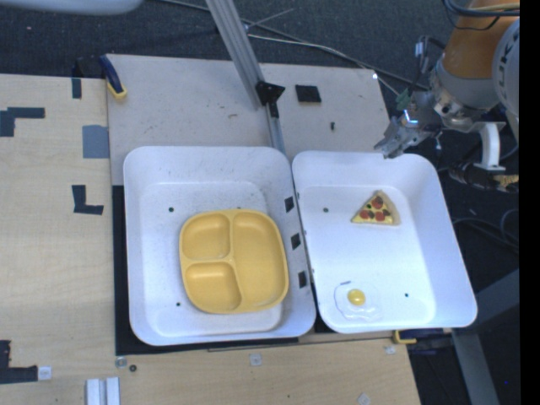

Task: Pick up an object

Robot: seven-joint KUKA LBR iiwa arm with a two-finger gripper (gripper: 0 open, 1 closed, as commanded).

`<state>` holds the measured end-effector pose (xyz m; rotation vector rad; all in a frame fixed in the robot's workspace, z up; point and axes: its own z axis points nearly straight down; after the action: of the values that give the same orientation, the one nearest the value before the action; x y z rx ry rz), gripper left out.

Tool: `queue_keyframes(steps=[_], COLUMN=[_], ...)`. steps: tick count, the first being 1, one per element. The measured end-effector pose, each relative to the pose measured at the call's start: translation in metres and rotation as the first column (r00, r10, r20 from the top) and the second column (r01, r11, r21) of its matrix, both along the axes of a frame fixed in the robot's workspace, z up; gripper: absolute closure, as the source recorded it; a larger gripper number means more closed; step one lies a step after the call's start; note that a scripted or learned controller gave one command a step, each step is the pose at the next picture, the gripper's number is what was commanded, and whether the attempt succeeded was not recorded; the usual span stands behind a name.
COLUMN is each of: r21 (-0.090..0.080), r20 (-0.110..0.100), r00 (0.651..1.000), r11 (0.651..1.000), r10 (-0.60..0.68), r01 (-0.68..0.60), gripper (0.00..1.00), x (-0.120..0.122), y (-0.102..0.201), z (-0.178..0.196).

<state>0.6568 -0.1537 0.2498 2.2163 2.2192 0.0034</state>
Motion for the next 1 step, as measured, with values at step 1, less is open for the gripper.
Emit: queue_keyframes(steps=[1], r21=[0.002], r20=[-0.008], r00=[1.0], r11=[1.0], r10=[0.003], r01=[-0.002], gripper=[1.0], x=[-0.0159], y=[0.0476], z=[-0.0139])
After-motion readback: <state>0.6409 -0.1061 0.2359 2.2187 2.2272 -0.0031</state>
